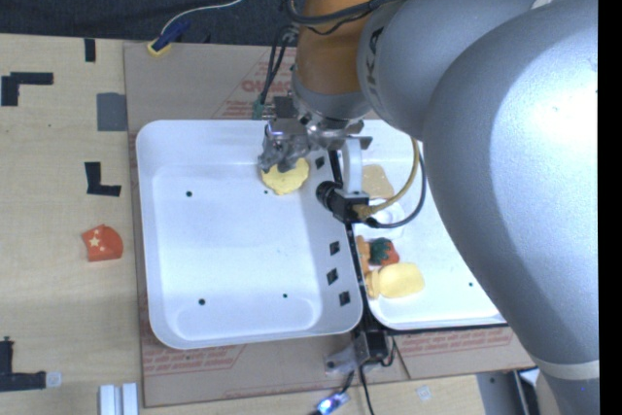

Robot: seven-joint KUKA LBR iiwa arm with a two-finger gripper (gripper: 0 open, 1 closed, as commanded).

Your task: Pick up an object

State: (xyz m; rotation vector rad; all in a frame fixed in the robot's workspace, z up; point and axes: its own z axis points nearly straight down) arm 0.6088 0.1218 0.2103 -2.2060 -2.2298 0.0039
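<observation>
Grey arm over right bin — yellow lump beneath end effector.

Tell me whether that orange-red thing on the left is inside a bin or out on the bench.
Out. The orange-red thing lies on the bare bench, left of the left bin and apart from its rim.

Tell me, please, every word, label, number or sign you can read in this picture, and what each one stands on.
No text can be read.
Red print on the cardboard sheet under the bins: too blurred to read.
Dark lettering on the arm's grey housing, beside the orange band: too blurred to read.
Black shapes on the bench: plain marks, no letters.
</observation>
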